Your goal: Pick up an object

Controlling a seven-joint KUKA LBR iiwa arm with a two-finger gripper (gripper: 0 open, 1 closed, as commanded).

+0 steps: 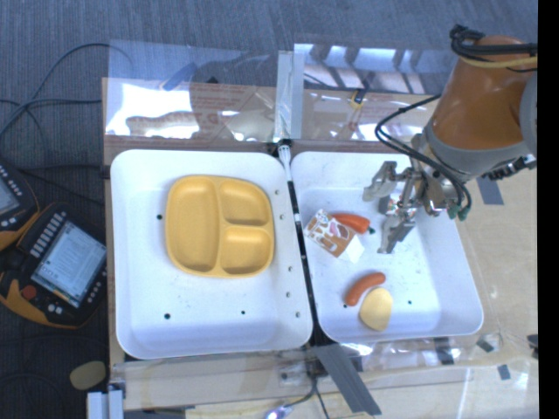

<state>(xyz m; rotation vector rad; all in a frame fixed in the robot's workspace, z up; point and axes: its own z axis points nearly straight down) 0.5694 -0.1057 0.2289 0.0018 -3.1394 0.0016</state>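
Orange-banded arm over the right bin, nothing lifted yet.
Its gripper (390, 209) hangs with fingers spread and bare at about 1 o'clock in the right bin (454, 299); candidates all lie loose: a carrot (351, 223) and snack packet (332, 235) just beside it at 9 o'clock, a sausage (363, 288) touching a yellow lemon-like piece (376, 309) at 6 o'clock. Descent, grasp and lift remain, I judge.

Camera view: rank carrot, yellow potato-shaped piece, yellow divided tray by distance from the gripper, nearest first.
From the gripper:
1. Carrot, just to its left, right bin.
2. Yellow potato-shaped piece, below it, near the right bin's front edge.
3. Yellow divided tray, left bin.
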